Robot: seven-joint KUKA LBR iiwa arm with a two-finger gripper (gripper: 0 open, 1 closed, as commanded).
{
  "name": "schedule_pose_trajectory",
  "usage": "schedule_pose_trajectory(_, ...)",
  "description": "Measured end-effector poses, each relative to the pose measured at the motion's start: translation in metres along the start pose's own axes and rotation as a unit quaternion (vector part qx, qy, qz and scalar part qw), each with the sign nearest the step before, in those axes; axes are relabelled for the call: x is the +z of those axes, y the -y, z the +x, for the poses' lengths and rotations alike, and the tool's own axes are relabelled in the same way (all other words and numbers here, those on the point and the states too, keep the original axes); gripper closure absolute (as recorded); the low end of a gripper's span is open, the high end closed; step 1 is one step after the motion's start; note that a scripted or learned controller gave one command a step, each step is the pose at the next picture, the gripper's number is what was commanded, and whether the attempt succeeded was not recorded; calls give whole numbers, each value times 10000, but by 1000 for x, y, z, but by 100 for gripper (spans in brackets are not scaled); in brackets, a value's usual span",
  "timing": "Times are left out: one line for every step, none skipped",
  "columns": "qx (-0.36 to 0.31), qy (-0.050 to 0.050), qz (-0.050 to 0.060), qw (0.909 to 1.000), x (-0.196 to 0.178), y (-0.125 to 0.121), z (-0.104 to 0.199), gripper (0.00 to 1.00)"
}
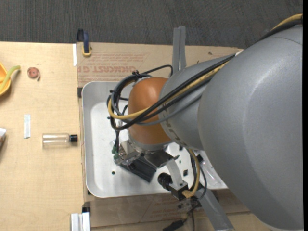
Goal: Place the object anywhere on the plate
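A grey robot arm (pixel 240 124) reaches in from the right and covers much of a shallow white bin (pixel 96 143) set on a wooden desk (pixel 43 177). Its orange band (pixel 147 112) sits over the middle of the bin, looped by black and yellow cables (pixel 120 107). Below the band, the claw (pixel 137 165) points down toward the bin floor near the front rim; its dark body hides the tips, so whether it is wide, narrow or holding anything cannot be told. The object to be placed and the plate cannot be made out beneath the arm. On the desk to the left of the bin lies a small clear bottle with a black cap (pixel 59 138), on its side. Farther left are a small white strip (pixel 27 126), a little reddish disc (pixel 32 72) and, at the edge, part of a yellow item (pixel 5 78). Brown cardboard (pixel 125 64) with reversed red lettering lies behind the bin.
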State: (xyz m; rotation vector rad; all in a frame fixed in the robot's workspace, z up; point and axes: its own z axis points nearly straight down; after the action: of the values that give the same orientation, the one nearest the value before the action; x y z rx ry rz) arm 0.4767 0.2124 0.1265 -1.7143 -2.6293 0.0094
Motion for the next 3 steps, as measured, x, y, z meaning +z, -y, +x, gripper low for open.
schedule_pose_trajectory(-170,6,-19,9999,-249,-2,-38,100)
schedule_pose_trajectory(-145,4,-7,9999,-146,-6,1,100)
schedule_pose_trajectory(1512,0,5,9885,-45,-2,5,100)
